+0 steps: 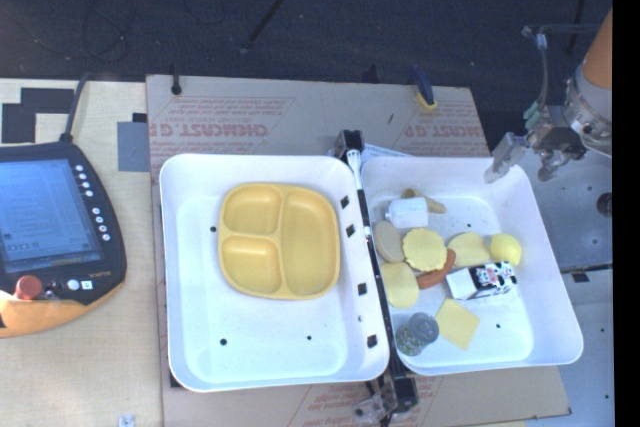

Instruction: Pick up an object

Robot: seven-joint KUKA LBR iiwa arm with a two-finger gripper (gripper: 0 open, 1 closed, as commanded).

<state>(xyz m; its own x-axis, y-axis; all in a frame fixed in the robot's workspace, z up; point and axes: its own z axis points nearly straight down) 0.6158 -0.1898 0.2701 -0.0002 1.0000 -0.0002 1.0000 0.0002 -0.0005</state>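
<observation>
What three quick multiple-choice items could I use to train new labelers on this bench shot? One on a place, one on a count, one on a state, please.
1. Where does the yellow divided plate lie?
A. In the left bin
B. In the right bin
C. On the cardboard

2. How many compartments does the plate have?
A. Two
B. Three
C. Five

3. Where is the gripper?
A. Resting on the plate
B. Pressed among the toy foods
C. Above the right bin's far right corner, touching no object

Key: 1 A, the plate sits inside the left bin; 2 B, ridges mark three sections; 3 C, it hangs over that corner, apart from the food pile.
</observation>
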